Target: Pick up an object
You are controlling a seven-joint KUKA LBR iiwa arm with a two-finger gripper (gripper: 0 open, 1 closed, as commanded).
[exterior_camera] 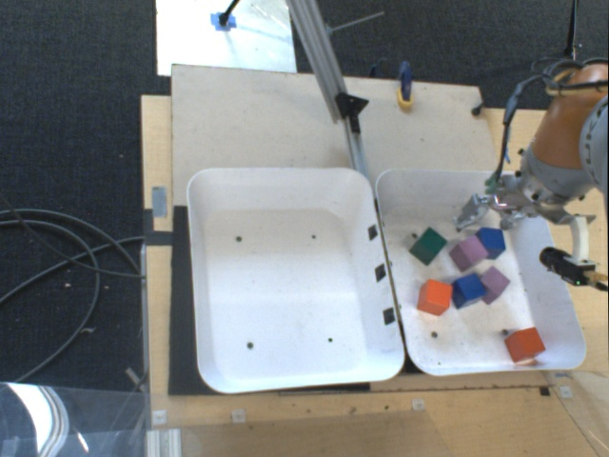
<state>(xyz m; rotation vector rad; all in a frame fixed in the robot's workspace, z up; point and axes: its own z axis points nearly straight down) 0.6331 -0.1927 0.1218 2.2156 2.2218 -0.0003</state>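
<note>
While the lower edge of the frame shows bare bench wood (381, 427), the two white bins sit just above it, side by side and touching along their inner walls. At the lower right corner of the right bin (561, 350) lies a red-orange cube (524, 345), apart from the rest. Up and to the left, an orange cube (435, 297) sits just beside a dark blue cube (468, 289), which touches a purple cube (494, 284). Above these, a second purple cube (468, 253) presses against a second blue cube (491, 243), with a green cube (429, 247) close by to the left. The gripper (485, 212) hangs over the upper part of this bin, right beside the upper blue cube; whether its jaws are spread or closed cannot be told, and nothing is visibly between them. Behind it the grey wrist and the orange band (566, 127) rise toward the right edge. The left bin (205, 255) occupies the centre of the frame. Farther up, a slanted metal pole (319, 46) crosses a pale board (266, 112), with black cables (57, 255) looping at the left.
</note>
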